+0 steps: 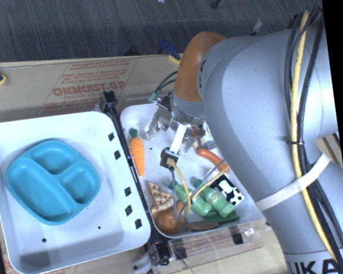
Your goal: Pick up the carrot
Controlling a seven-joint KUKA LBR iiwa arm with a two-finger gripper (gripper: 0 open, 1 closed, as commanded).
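Note:
The carrot (137,156), orange with a small green top, lies lengthwise against the left wall of the right bin (130,115), its green end pointing to the back. My gripper (171,137) hangs over the back middle of that bin, just right of the carrot and apart from it. The orange wrist band (191,68) and the bulky grey arm (263,121) cover the bin's right side. Nothing of the carrot is hidden.
Right bin also holds an orange sausage (209,155), a waffle-like wedge (159,194), green toys (209,204), a brown piece (166,220) and a black-and-white tag (230,193). A yellow cable (181,188) loops over them. A blue divided plate (52,179) fills the left bin (24,259).

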